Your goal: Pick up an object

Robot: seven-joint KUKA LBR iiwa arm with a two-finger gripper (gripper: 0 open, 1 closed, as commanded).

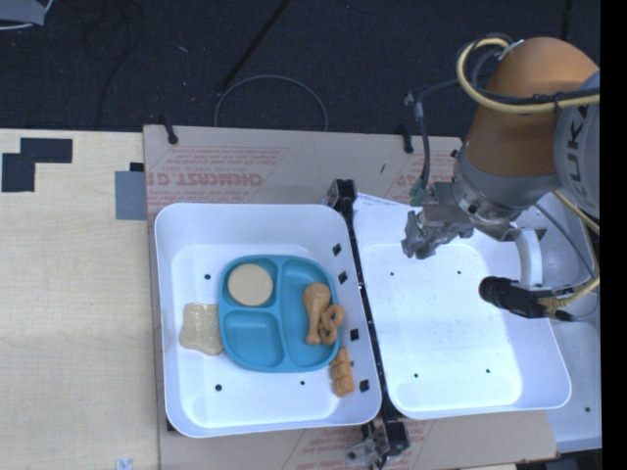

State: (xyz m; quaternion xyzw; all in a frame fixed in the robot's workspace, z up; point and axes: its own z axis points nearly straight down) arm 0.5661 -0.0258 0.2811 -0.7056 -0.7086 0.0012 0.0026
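1. All the pickable stuff sits in the left bin (176,262), around the blue tray (263,346) with its three compartments. A round tan disc (250,284) lies in the tray's upper-left compartment, and a knobbly tan piece (321,313) lies in its right-hand compartment.
2. A pale bread-like slice (201,328) rests on the bin floor touching the tray's left edge, and a small orange-brown chunk (341,371) sits just off the tray's lower-right corner, near the divider between the bins.
3. The gripper (419,243) is well to the right of the tray, across the divider, over the upper-left part of the right bin (490,380). None of the objects is anywhere near it.
4. Can't tell how far apart its jaws are, honestly; the fingers are just a dark blur from this angle. Nothing visible between them.
5. The arm (524,116) reaches in from the right, orange band up top, wrist angled down and left toward the tray side.
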